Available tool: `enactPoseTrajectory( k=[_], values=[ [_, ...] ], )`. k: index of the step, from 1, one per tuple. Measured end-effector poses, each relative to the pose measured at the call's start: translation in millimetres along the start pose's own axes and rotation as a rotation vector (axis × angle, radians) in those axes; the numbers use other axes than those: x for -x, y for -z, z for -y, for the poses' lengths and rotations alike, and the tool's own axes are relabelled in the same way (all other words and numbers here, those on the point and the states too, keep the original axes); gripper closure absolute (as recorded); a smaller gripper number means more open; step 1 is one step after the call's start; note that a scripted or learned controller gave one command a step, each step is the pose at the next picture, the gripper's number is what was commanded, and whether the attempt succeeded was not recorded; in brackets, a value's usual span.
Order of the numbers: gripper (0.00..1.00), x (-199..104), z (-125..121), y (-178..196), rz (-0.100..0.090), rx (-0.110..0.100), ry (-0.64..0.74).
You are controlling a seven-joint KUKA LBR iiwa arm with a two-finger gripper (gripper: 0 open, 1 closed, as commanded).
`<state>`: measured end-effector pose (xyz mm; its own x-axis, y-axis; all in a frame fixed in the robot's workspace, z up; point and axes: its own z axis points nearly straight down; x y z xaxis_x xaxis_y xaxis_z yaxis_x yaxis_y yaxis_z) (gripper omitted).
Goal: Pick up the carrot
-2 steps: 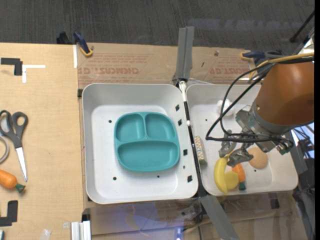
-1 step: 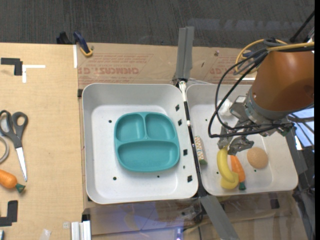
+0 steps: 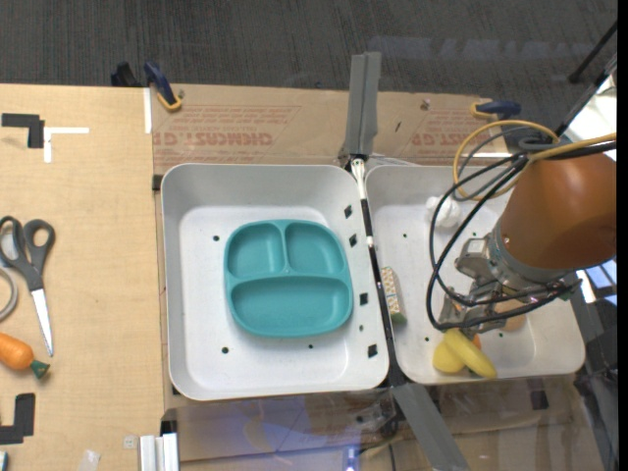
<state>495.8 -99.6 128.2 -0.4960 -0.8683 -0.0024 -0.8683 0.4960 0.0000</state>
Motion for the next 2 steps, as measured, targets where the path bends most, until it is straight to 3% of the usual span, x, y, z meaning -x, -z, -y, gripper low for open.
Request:
enactPoseTrajectory(
  k=[1, 2],
  values=[
    [1.00, -63.9, 26.8, 49.2, 0.001, -0.002, 0.226],
    [1.00, -40.5, 3.4, -35.9, 0.000, -0.001, -0.201]
  ],
)
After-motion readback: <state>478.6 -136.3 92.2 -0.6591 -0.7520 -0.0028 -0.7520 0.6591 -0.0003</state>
